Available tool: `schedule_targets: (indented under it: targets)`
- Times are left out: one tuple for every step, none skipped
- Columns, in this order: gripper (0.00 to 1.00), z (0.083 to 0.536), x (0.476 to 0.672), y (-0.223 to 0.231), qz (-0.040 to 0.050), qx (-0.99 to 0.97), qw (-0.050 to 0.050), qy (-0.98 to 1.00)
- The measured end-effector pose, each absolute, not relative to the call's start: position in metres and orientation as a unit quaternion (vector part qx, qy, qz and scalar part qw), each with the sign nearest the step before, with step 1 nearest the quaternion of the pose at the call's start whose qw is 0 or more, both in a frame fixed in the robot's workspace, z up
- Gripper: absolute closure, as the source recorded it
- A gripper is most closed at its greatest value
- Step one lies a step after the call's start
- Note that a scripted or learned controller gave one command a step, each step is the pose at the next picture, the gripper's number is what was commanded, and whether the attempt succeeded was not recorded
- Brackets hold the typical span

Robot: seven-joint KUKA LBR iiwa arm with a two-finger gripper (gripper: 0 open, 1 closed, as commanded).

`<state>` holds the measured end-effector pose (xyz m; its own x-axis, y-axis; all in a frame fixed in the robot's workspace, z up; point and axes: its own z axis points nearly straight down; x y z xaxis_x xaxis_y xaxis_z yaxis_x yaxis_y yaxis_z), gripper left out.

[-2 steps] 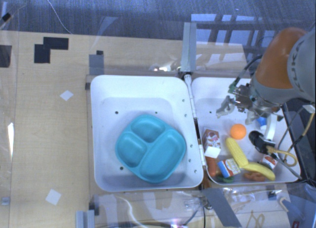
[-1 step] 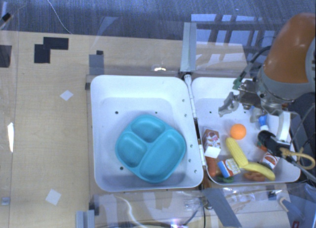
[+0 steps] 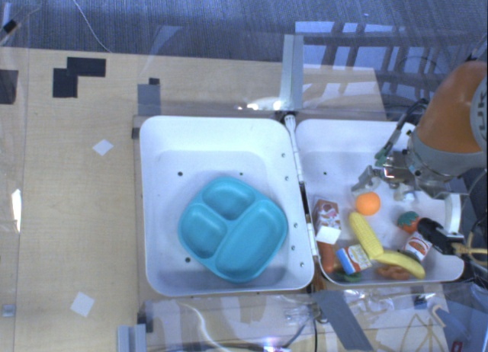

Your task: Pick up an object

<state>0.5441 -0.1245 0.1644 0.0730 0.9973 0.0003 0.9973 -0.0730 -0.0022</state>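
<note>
The small round orange ball (image 3: 368,203) lies in the right white bin (image 3: 335,141); just beside it hangs the gripper (image 3: 381,177), state impossible to tell.

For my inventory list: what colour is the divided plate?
Light blue plate, seen in the camera view.

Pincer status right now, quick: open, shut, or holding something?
Pincer: cannot be told; it hangs over the right bin, just above the orange ball, with nothing seen in its grip.
</note>
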Motion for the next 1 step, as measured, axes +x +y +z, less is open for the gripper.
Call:
schedule_targets:
  targets:
    - [0.00, 0.1988, 0.5347, -0.1222, -0.0001, -0.743, 0.000, -0.669]
